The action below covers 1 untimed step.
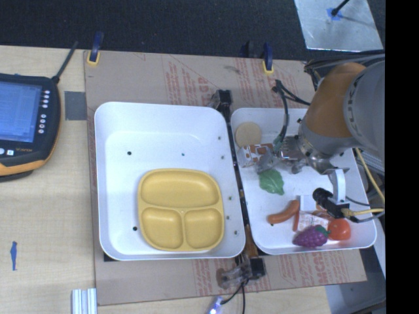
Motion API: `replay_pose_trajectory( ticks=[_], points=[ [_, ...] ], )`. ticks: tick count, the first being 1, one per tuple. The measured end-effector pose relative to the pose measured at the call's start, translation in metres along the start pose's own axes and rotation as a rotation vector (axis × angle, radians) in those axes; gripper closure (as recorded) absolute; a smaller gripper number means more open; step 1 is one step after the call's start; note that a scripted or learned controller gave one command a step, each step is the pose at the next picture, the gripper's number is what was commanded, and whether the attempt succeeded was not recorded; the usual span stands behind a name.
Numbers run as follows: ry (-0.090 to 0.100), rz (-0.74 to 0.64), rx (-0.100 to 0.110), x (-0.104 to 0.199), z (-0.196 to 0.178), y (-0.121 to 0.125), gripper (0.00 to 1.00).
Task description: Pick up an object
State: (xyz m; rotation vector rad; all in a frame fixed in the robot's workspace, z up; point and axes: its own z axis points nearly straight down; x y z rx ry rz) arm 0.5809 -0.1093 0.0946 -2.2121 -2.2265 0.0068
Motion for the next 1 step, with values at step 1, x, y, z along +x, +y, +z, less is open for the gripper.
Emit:
replay_pose_trajectory(
  ticks=[1],
  points=[
    [0.0,-0.001,-0.002,0.0162,0.0027,0.022,0.0]
  ],
)
